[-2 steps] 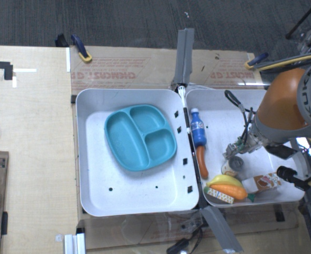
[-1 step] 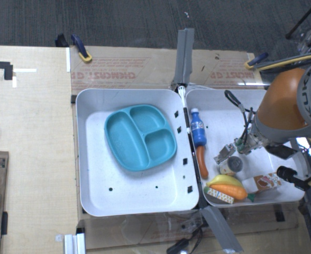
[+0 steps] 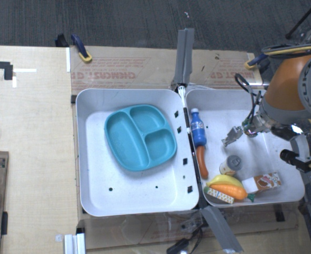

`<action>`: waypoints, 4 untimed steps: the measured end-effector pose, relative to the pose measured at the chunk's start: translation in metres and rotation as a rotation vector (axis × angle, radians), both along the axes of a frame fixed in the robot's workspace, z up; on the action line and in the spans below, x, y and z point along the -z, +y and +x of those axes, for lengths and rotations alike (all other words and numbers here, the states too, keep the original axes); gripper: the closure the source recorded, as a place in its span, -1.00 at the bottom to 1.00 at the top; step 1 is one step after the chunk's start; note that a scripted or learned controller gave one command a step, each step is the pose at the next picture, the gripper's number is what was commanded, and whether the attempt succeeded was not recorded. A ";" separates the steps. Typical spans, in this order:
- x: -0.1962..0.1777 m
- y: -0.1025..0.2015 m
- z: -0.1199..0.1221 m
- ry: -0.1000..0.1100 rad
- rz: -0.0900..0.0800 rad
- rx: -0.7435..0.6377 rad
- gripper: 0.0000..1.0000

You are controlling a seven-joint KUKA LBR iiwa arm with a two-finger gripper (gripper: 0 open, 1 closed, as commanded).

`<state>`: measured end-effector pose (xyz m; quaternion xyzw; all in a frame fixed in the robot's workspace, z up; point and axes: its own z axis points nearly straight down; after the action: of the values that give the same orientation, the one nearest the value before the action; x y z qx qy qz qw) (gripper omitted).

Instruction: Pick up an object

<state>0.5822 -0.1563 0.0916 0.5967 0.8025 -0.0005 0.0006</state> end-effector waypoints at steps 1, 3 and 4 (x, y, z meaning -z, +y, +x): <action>0.000 0.002 -0.040 0.001 0.001 -0.016 -1.00; -0.117 0.093 -0.011 0.001 0.000 0.205 -1.00; -0.014 0.053 -0.020 0.005 0.001 0.137 -1.00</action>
<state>0.5622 -0.1035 0.1058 0.6500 0.7599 -0.0017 -0.0014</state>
